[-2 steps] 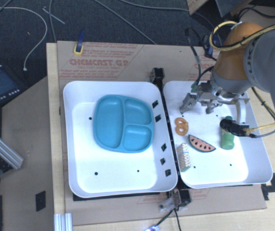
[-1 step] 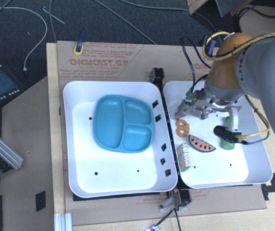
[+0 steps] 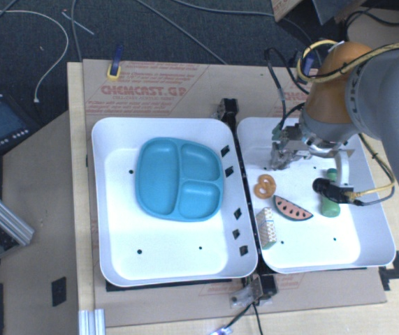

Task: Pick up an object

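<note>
In the right bin (image 3: 367, 246) lie a small brown pretzel (image 3: 265, 185), a watermelon slice (image 3: 293, 208), a silvery ridged piece (image 3: 267, 227) near the left wall, and a green object (image 3: 330, 207) partly hidden by the wrist hardware. My gripper (image 3: 281, 159) hangs over the bin's upper left part, just above and to the right of the pretzel, pointing down. Nothing shows between its tips.
The left bin (image 3: 115, 208) holds a blue divided plate (image 3: 179, 179). A dark divider with black clips (image 3: 235, 187) runs between the bins. The grey arm with its orange band (image 3: 332, 89) covers the right bin's top right. Cables lie on the floor beyond the bench.
</note>
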